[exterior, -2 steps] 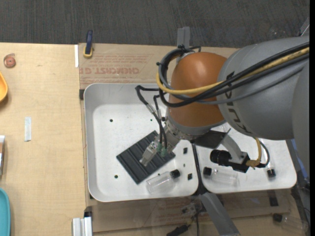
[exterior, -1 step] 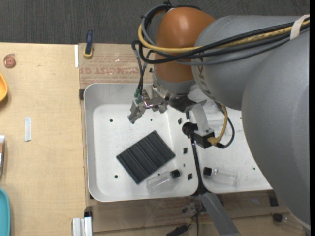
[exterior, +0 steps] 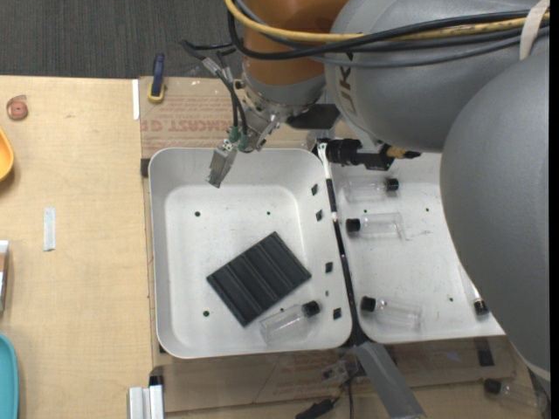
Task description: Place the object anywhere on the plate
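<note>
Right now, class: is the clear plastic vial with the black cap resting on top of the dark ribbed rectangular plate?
No. The clear plastic vial lies on the left bin's floor beside the dark ribbed plate's lower corner.

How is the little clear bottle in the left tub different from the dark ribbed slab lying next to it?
The clear vial is see-through with a small black cap; the dark ribbed plate is opaque and dark all over. The vial is small and tube-shaped; the plate is a much larger, flat rectangle with grooves. The vial sits near the front wall of the left bin; the plate lies nearer the middle, turned at an angle. Both rest on the same bin's floor.
</note>
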